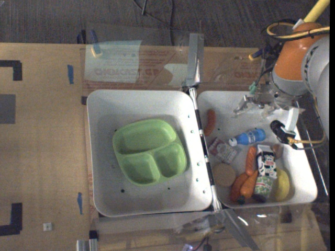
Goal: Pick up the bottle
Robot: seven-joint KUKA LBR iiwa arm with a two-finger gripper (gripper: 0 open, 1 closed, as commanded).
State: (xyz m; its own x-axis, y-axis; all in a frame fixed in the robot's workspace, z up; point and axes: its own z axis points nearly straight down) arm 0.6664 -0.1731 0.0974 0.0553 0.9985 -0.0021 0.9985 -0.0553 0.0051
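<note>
The bottle [249,137] is small and blue with a white cap, lying on its side in the right bin [306,192], cap pointing left. My gripper [255,102] hangs over the back part of that bin, a short way behind the bottle and apart from it. Nothing shows in its grasp. The grey arm with its orange band [293,61] comes in from the upper right.
Around the bottle lie a sausage [210,122], a small packet [223,150], a brown disc [225,175], carrots [251,161], a milk carton [266,172] and a yellow fruit [282,184]. The left bin [99,156] holds a green divided plate [150,151].
</note>
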